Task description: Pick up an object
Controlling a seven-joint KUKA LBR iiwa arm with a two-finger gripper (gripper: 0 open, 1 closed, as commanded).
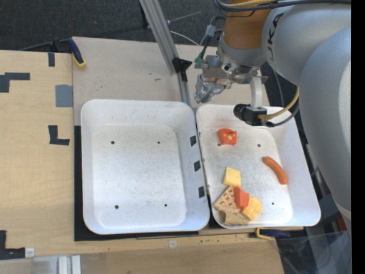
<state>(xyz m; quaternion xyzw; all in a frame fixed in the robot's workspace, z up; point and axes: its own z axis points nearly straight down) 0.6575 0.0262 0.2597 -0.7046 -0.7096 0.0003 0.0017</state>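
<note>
The gripper (pixel 206 93) hangs over the far left corner of the right bin (pixel 296 170), its fingers closed on nothing. Below lie a red piece (pixel 227 136), an orange sausage (pixel 275 170) and a clustered pile (pixel 238 202) of yellow, tan and red pieces at the near edge.

I count two white bins — the left bin (pixel 137 164) and the right bin (pixel 296 204). I see one red piece (pixel 227 136), one sausage (pixel 275 169), one yellow block (pixel 232 177) — plus a clustered heap (pixel 238 204) I can't separate.
</note>
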